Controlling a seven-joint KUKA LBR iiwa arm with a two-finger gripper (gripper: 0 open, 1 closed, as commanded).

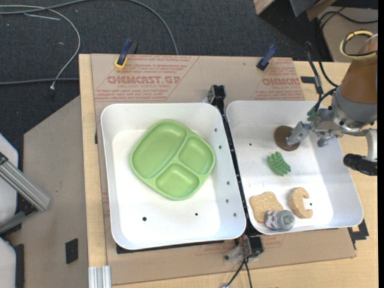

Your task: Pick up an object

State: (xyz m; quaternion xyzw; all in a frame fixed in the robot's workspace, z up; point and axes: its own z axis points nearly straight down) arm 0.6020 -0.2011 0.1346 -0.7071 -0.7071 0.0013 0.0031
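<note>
The gripper (298,138) is hanging at the upper right of the frame, in the right bin (336,179), touching a brown disc (283,137); its opening cannot be determined.

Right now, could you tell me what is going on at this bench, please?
A grey KUKA arm reaches in from the right over the right bin, with its gripper down at a brown round object near the bin's far end. Whether it has hold of it cannot be told. A green leafy piece, a cracker, a bitten pastry and a grey item lie nearer. The left bin holds a green divided plate.
</note>
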